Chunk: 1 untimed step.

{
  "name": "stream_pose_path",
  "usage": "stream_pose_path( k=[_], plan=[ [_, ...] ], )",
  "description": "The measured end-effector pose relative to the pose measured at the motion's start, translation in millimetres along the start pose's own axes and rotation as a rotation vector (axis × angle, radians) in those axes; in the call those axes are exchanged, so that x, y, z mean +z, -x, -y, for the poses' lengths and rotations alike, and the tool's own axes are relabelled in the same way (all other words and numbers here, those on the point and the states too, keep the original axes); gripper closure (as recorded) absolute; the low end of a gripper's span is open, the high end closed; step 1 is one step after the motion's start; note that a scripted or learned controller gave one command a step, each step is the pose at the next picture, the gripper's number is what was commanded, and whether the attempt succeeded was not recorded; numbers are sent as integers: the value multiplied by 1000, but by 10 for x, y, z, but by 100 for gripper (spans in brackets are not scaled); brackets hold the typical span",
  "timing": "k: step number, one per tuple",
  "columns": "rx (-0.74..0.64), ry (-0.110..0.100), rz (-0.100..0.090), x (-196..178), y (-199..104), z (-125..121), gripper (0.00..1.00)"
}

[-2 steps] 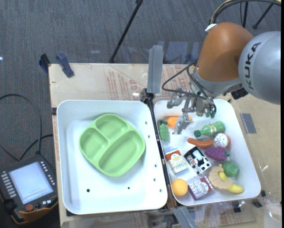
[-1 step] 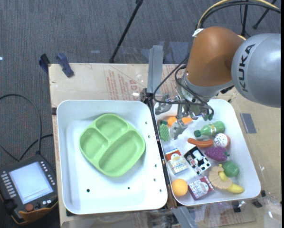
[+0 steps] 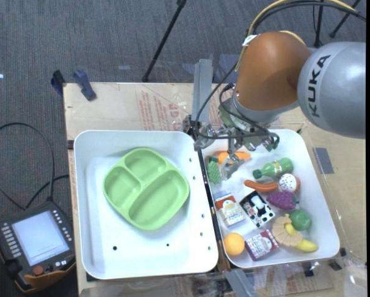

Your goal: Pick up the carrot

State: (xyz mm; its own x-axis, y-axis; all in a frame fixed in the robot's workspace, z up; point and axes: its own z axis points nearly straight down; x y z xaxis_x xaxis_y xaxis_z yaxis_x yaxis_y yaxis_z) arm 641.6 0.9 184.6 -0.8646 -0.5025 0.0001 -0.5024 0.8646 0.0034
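Just below my gripper [image 3: 236, 156], in the top-left corner of the right bin [image 3: 324, 212], lies an orange piece with a green end that I take for the carrot [image 3: 227, 158], though a second orange, carrot-like piece [image 3: 262, 185] sits further down, beside the green bottle [image 3: 275, 167]. My gripper hovers right over the first one, and how it's set, wide or narrow, I cannot tell from this angle. Step looks like the approach, nothing visibly gripped; next I need to drop straight down, straddle the carrot without snagging the bin wall, close and lift.
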Motion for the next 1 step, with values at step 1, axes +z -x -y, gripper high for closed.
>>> stream_pose_path(
  k=[1],
  plan=[
    [221,1,-4,353,-853,491,0]
  ],
)
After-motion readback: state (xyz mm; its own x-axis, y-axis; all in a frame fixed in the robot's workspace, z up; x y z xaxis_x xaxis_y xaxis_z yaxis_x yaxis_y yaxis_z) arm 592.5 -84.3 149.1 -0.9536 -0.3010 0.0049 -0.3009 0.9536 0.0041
